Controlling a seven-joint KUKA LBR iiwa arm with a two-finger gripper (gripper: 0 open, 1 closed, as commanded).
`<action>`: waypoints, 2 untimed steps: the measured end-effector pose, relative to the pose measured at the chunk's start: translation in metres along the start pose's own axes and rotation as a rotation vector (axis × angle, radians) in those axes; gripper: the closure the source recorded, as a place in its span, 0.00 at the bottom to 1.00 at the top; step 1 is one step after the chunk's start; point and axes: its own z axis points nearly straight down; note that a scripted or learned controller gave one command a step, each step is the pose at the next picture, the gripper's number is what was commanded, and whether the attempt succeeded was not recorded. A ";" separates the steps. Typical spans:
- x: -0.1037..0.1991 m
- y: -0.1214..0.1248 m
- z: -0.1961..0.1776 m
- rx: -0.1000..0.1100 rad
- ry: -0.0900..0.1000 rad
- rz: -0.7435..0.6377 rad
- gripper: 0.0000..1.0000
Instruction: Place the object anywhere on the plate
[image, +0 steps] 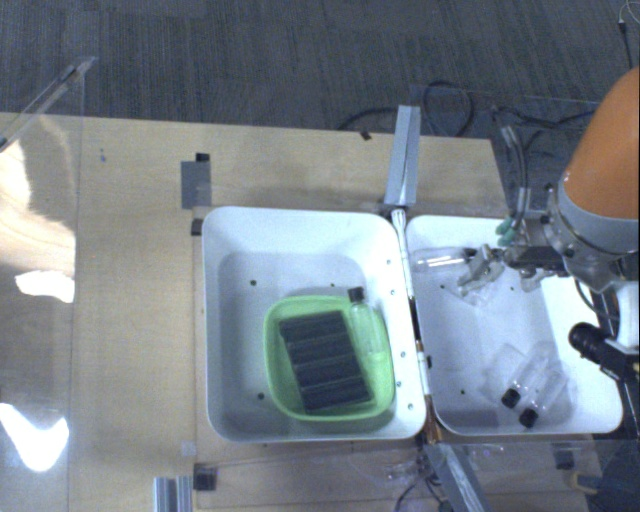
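Clearly the step in hand is the pickup, and doing it well means settling squarely over one item before closing. The gripper (490, 268) hangs in the upper part of the right bin (450, 235), at centre-right of the frame; whether it is spread or pinched I cannot tell, nor whether it touches anything. Clear bottles (530, 385) lie at that bin's lower right. The green plate (275, 345), bearing a dark ridged block (322, 362), sits in the left bin (220, 300).

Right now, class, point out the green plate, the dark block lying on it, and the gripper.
green plate (278, 375): camera view, left rim.
dark block (322, 360): camera view, middle of its ridged top.
gripper (480, 272): camera view, at its tips.
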 end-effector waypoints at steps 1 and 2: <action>0.001 0.003 -0.011 -0.008 -0.002 -0.008 1.00; 0.011 0.012 0.150 0.008 0.002 -0.144 1.00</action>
